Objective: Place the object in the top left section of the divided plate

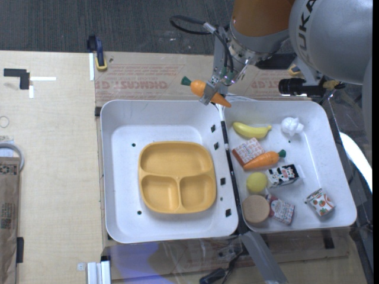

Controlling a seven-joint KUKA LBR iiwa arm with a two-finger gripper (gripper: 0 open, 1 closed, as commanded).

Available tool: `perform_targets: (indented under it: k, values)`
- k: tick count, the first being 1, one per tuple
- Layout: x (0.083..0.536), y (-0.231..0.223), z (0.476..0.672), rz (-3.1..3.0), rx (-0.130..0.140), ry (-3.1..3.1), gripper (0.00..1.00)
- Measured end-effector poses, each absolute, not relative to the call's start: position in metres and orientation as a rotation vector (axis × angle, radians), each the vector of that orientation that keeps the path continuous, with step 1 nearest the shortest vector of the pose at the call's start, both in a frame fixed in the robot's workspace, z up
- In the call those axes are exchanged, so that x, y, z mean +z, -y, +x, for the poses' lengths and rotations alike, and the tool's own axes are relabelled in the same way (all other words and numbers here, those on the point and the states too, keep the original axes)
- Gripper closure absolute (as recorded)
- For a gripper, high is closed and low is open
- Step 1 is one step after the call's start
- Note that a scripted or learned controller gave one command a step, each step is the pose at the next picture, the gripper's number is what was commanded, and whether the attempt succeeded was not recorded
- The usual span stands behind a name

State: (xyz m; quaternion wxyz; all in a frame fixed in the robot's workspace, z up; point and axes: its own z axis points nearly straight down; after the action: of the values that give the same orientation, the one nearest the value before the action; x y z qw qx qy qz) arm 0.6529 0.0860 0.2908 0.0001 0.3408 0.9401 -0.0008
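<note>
Claw (214,92) clamped on small orange carrot (204,91), held above far rim between the two bins, yellow divided plate (176,176) in left bin (118,176), well apart from carrot, banana (251,129) and other toys in right bin (337,158)

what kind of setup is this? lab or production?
Likely a robot manipulation lab bench: a KUKA arm over two white bins, toy food such as a banana, and a yellow divided plate as the target.
</note>
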Motion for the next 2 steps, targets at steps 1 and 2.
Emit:
perform_targets:
  k: [1,2]
  values:
    - [0.2999,-0.0848,0.654,1.073,-0.002,-2.95,1.0]
    - [0.3084,-0.0839,0.6549,1.074,-0.002,-2.948,1.0]
